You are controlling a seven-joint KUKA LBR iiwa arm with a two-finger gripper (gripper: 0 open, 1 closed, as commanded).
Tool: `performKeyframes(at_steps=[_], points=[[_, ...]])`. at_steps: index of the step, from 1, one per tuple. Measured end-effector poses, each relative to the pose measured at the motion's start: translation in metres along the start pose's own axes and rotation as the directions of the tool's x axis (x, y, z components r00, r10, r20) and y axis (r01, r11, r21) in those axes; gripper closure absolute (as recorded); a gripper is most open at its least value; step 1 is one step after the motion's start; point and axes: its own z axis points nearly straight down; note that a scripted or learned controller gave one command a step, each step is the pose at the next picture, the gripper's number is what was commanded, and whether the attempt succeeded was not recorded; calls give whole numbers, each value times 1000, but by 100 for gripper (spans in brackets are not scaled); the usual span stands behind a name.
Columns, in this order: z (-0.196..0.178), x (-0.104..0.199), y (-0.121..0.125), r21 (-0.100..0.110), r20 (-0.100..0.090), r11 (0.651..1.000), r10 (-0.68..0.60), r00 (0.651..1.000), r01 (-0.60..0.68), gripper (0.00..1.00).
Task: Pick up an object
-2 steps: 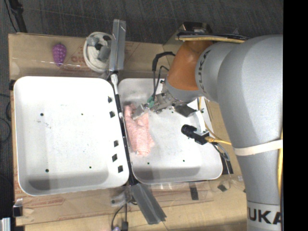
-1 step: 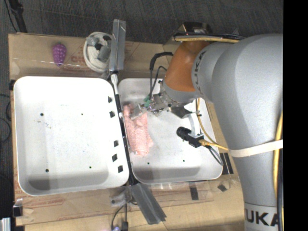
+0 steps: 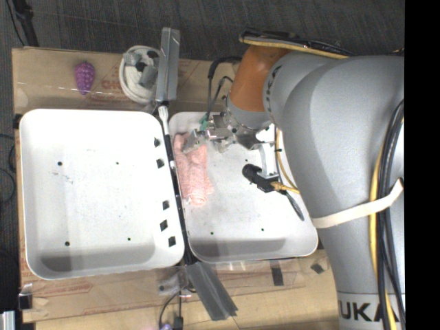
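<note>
Grey arm (image 3: 330, 136) reaches over right bin (image 3: 275, 243). Pincer (image 3: 206, 132) sits just beside far end of pink soft object (image 3: 194, 174) lying along bin's left wall; pincer's state cannot be told.

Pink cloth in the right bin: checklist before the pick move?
1. Target present: ok. The pink cloth lies in the right bin.
2. Gripper position: ok. The gripper sits at the cloth's top end.
3. Grip on the cloth: cannot tell. The contact spot is too cluttered to read.
4. Room around the target: not ok. The cloth lies right along the bin's left side.
5. Cloth shape: ok. It is bunched into one long strip, all in one bin.
</note>
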Motion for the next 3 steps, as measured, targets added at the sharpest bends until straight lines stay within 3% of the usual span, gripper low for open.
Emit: performKeyframes(at_steps=[1,2,3], points=[[-31,-61,-3,3,-2,995,103,995,-103,0],[1,-29,-1,2,-2,999,-34,999,34,0],[1,4,-36,0,3,997,-80,997,80,0]])
